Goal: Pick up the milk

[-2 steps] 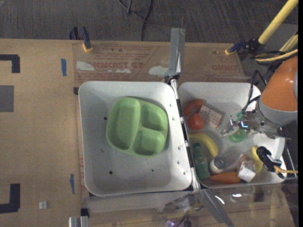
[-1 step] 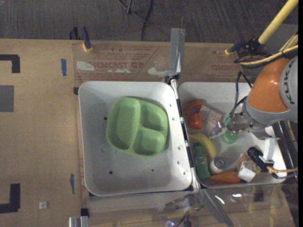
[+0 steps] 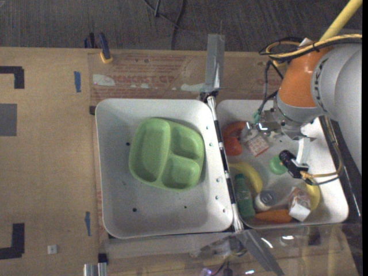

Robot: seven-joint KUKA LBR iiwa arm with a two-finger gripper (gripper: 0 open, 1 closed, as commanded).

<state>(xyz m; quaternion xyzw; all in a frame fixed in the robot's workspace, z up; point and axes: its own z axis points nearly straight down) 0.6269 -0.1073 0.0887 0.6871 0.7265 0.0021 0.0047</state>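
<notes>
Milk carton [image 3: 299,206] lies tipped in right bin's near-right corner w/ banana [image 3: 313,193] touching, arm hovers farther back over other items, jaws' state can't tell; risk: descent grabs neighbour instead.

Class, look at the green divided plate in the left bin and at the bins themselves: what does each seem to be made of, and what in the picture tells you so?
Green divided plate: probably moulded plastic, matte; even colour, soft rounded compartment edges, no sharp glare.
Left bin and right bin: seemingly hard white plastic or coated sheet, smooth and faintly glossy, with rounded corners and thin raised rims. The picture leaves it open which.
</notes>
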